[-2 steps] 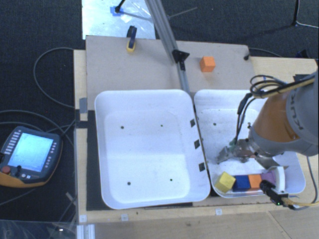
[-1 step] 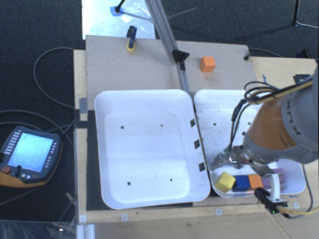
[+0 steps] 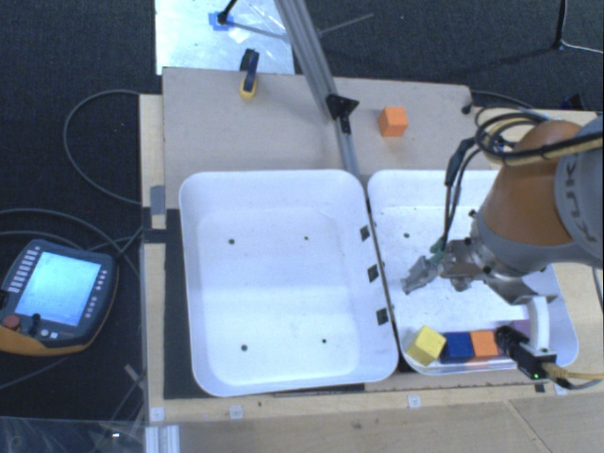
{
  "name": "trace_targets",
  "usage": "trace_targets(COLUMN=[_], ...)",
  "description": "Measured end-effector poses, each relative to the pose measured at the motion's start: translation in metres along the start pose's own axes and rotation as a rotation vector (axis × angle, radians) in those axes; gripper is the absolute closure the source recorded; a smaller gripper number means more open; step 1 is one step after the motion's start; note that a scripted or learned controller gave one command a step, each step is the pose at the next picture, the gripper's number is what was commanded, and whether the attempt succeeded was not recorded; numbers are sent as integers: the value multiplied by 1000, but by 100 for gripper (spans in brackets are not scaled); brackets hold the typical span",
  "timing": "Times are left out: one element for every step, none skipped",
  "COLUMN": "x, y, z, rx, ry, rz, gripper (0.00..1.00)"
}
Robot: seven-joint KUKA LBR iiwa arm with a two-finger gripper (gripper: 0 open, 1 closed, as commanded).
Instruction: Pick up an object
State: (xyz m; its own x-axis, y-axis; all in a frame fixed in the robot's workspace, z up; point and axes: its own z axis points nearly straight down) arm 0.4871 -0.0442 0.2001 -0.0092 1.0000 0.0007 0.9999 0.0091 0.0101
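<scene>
Here we found the gripper (image 3: 418, 274) hanging over the middle of the right bin (image 3: 406, 206), pointed toward the frame's left, with the grey arm (image 3: 528, 215) and its orange band reaching in from the right edge. Nothing sat between its fingers, but at this slant we could not tell whether they were spread or pressed together.

The candidates lay in a row along that bin's lower wall, toward the lower right of the frame: a yellow block (image 3: 427, 344), a blue block (image 3: 460, 346) and an orange block (image 3: 484, 343). Blue and orange looked to be touching; the yellow one stood just beside them, slightly turned. All three were below the gripper in the frame, near it but apart from it. A second orange cube (image 3: 394, 121) rested on the bench above the bins, out of the way.

We judged the yellow block the better target, since its left side was free. To do the pick well, we thought the fingers should straddle it across its free faces, aligned to its turned sides, and descend without clipping the bin wall or nudging the blue neighbour. The left bin (image 3: 274, 187) held nothing to grasp.
</scene>
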Motion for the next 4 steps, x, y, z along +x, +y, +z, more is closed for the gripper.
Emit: trace_targets(x=[26, 43, 21, 31], y=[39, 30, 20, 18], z=[10, -81, 14, -68], rx=[6, -1, 17, 0], ry=[-1, 0, -1, 0], rz=[1, 1, 11, 2], gripper=[0, 0, 0, 0])
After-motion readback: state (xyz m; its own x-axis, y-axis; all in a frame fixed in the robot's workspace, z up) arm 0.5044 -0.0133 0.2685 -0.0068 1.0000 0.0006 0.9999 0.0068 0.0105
